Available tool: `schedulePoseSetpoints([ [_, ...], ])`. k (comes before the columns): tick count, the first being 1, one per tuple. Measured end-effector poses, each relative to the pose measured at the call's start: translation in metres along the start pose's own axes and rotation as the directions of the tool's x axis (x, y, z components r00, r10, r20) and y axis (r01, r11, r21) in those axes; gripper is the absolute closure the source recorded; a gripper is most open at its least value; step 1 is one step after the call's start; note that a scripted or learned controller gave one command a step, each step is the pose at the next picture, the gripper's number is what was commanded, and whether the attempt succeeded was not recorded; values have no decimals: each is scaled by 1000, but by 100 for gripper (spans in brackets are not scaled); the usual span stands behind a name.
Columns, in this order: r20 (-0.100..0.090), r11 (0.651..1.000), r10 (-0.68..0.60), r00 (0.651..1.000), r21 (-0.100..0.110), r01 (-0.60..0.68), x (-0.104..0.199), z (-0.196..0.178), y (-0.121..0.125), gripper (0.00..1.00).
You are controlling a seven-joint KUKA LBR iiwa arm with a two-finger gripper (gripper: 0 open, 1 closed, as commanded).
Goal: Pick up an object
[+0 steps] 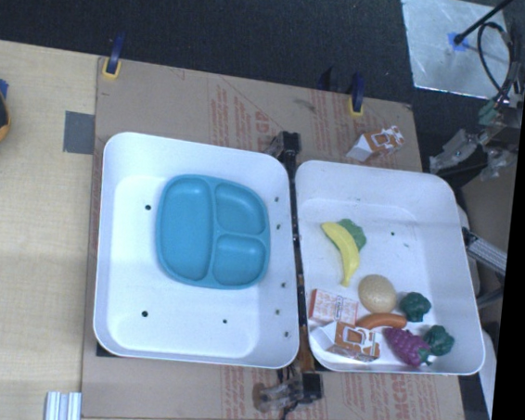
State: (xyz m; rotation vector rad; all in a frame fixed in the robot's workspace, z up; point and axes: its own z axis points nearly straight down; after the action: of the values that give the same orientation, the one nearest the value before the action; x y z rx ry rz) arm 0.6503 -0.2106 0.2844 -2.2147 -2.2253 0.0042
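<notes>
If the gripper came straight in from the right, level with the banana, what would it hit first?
Likely the right bin's rim, then the banana, though height is unclear.

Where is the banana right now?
The banana lies in the right-hand bin, left of its middle, touching a green leafy piece at its upper end, above the tan round item.

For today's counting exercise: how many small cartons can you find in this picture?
3. One carton lies on the cardboard behind the right bin; two lie inside its front-left corner. Others may be hidden.
</notes>
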Motion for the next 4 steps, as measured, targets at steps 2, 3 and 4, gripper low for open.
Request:
schedulePoseSetpoints([
  [2, -1, 1000, -2, 1000, 2, 2, 102, 158, -28, 0],
  [3, 1, 1000, 0, 1000, 1, 0, 103, 193, -51, 0],
  [4, 2, 1000, -1, 1000, 2, 1, 102, 182, -50, 100],
])
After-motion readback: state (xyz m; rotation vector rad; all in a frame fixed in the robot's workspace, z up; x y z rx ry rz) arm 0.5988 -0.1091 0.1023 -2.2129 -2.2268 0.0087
